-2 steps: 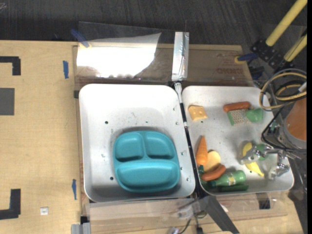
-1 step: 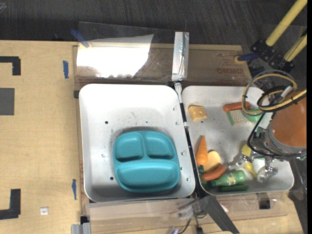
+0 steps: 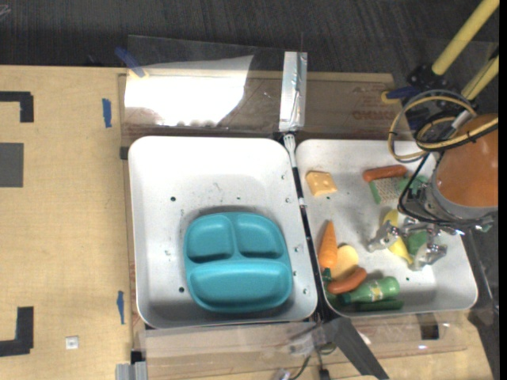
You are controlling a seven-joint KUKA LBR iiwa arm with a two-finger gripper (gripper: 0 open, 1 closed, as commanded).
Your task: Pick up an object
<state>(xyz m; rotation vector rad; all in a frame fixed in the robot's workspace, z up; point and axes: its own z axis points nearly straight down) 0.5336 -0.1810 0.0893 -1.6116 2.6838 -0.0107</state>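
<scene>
My gripper point(image 3: 409, 244) is down in the right bin point(image 3: 459, 291), near its right side, under the grey wrist with the orange band point(image 3: 469, 172). Its metal fingers point(image 3: 386, 234) stand apart, open, on either side of a yellow toy food point(image 3: 399, 248) that lies on the bin floor. Whether they touch it I cannot tell. To the left lie a carrot point(image 3: 327, 242), a yellow-orange piece point(image 3: 346, 258), a red sausage point(image 3: 348, 280) and a green bottle point(image 3: 372, 290).
Further back in the right bin are a tan cheese-like block point(image 3: 321, 182), another red sausage point(image 3: 386, 172), a beige textured piece point(image 3: 387, 190) and a green item point(image 3: 413, 188). The left bin point(image 3: 150, 180) holds a teal divided plate point(image 3: 237, 261). Cables hang above the wrist.
</scene>
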